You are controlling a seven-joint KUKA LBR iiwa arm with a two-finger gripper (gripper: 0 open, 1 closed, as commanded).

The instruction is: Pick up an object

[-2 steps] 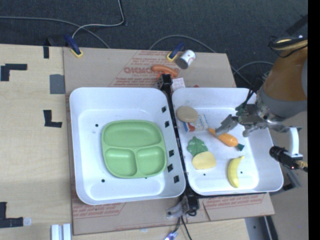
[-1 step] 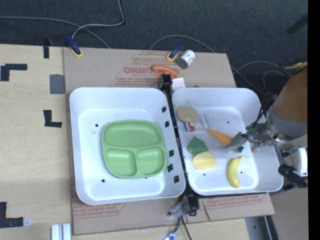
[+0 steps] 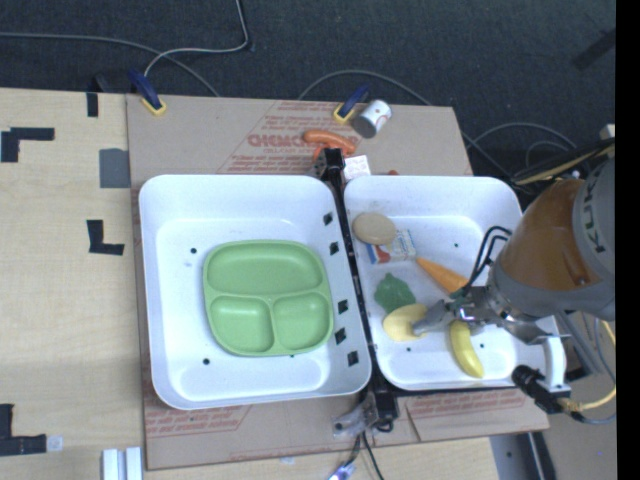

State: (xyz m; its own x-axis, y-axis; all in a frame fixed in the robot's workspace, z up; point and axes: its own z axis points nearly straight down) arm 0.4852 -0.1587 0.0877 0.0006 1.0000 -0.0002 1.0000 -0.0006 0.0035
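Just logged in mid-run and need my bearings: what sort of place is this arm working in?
Probably a lab pick-and-place test bench: two white bins clamped side by side on a cardboard-covered table, toy food such as a banana, and loose cables on dark carpet.

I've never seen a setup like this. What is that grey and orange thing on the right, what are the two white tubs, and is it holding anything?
You are looking down at a slant from one camera fixed above a bench. The grey and orange shape is a robot arm reaching in from the right. At its tip is a gripper, a two-finger pincer, low in the right bin. I cannot tell whether it grips anything.

The two tubs are shallow white bins side by side. The left bin holds a green divided plate. The right bin holds small toy-like items: a tan oval piece, an orange carrot, a green leafy piece, a pale yellow piece and a yellow banana.
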